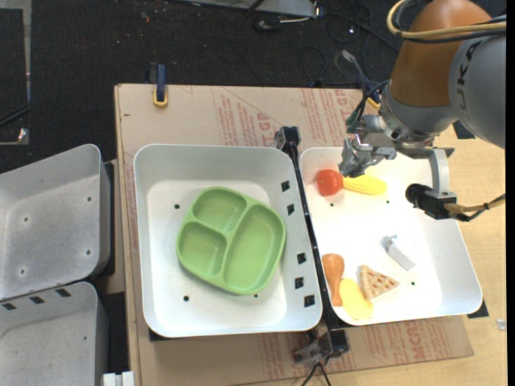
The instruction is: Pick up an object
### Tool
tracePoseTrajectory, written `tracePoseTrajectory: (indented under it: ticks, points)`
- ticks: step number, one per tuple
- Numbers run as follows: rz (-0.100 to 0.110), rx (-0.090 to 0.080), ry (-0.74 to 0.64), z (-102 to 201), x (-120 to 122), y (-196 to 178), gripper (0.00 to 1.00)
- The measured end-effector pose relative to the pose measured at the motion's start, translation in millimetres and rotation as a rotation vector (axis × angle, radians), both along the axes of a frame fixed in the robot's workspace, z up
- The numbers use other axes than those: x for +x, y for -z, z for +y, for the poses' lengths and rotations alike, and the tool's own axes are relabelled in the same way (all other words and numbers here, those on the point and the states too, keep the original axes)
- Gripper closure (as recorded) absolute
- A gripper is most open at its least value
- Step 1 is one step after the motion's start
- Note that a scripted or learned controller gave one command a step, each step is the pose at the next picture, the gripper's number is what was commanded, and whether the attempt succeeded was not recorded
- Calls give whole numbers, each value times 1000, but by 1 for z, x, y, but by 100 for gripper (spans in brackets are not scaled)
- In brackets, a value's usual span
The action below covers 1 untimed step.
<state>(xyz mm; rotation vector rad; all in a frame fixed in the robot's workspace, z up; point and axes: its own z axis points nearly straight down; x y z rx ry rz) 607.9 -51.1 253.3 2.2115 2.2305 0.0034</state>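
Observation:
My gripper [352, 168] hangs over the back of the right bin [434, 252], just above a yellow corn cob [366, 186] and close to a red tomato [327, 182] on its left. Nothing shows between the fingers. Nearer the front of that bin lie a small grey block [397, 252], a pizza slice [377, 282], an orange carrot [333, 273] and a yellow piece [352, 296]. The left bin [161, 175] holds a green divided plate [231, 239].
A black clip divider [296, 207] runs between the two bins. White bin lids [48, 215] lie off the bench at the left. A yellow clamp [160, 95] sits at the bench's back left corner.

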Motion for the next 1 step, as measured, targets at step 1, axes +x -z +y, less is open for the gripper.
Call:
tracePoseTrajectory:
  ticks: [1]
  points:
    - [-1,0,0,54,10,-4,100]
